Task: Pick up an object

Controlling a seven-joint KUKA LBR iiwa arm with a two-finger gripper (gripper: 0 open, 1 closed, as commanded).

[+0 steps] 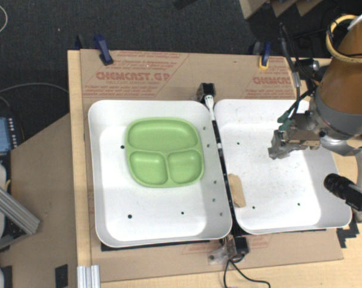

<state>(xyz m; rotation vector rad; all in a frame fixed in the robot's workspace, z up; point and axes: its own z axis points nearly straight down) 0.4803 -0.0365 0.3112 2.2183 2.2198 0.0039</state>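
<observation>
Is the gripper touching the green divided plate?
Apart. The camera view shows the gripper over the right bin, the green divided plate in the left bin.

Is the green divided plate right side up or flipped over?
Right side up: the green divided plate shows three open compartments facing up, lying flat in the left bin.

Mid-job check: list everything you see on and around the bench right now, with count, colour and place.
bins: 2, white, side by side on the bench; left bin, right bin
divided plate: 1, light green, three compartments, in the left bin
tan piece: 1, brown, on the seam at the right bin's left edge
clamps: 2, blue and blue-yellow, along the board's far edge
board: 1, brown with red print, under the bins
arm: 1, grey and orange, from the right
tool: 1, grey, over the right bin
</observation>
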